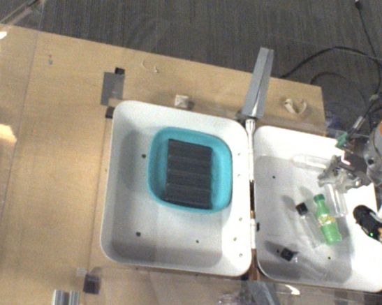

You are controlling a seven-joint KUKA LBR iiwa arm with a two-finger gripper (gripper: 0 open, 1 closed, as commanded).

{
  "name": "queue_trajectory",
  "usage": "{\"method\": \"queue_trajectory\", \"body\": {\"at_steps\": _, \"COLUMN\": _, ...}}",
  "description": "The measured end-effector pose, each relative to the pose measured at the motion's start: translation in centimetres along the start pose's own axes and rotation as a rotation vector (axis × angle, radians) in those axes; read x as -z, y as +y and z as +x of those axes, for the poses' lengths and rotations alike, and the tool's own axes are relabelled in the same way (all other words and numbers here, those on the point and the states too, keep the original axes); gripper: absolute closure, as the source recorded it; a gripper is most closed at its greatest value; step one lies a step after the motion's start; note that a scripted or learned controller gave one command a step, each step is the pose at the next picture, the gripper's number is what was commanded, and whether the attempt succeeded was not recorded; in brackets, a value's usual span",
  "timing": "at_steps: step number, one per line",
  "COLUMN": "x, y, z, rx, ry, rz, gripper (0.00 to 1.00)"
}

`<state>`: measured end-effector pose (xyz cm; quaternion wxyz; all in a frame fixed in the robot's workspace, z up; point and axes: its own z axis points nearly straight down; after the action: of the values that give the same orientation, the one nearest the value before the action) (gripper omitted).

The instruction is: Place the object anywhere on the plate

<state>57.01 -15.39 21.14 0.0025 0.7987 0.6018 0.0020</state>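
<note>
A small black cap [285, 253] lies nearest me in the right bin [364, 278]. My claw [339, 177] hovers above the green-filled clear bottle [325, 218]; I cannot tell its state. I'd grip mid-body, then carry to the turquoise plate [223, 181].

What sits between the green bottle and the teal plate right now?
In the camera view, a small black cap on the right bin's floor, then the two bins' adjoining walls, lie between the green bottle and the teal plate.
</note>
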Motion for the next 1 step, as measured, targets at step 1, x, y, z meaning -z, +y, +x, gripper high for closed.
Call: {"method": "queue_trajectory", "body": {"at_steps": 1, "x": -2.66, "y": -4.26, "z": 6.52, "rx": 0.018, "ry": 0.001, "rz": 0.002, "gripper": 1.0}}
